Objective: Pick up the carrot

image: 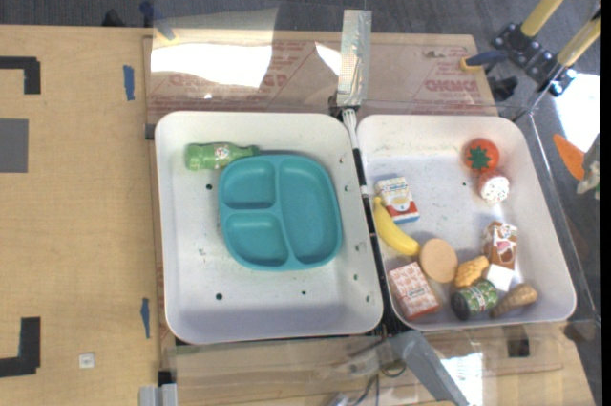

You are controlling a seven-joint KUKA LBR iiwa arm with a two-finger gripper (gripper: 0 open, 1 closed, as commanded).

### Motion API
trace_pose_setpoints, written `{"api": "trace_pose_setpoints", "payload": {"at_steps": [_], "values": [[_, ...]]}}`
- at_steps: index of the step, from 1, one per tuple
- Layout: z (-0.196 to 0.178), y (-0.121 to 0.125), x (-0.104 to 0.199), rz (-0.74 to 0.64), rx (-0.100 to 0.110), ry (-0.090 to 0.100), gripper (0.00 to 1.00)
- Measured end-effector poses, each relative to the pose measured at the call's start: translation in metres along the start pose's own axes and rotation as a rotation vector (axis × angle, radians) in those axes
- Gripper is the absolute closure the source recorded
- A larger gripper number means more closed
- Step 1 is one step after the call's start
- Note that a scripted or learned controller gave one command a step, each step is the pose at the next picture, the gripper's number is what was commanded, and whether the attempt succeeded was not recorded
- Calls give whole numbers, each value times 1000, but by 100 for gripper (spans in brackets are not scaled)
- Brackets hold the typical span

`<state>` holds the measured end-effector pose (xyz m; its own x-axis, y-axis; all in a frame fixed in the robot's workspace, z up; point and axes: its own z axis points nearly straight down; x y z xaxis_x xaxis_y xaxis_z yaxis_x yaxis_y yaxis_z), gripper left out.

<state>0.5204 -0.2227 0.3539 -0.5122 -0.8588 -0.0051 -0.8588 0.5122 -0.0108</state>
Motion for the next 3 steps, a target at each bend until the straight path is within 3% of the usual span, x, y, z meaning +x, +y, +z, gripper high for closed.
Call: {"api": "trace_pose_setpoints", "payload": {"at_steps": [1,2,3], "values": [[92,31,18,-200,-14,0,100],[-9,31,19,-496,-2,0,100],[91,36,20,-865,-18,-6,100]]}}
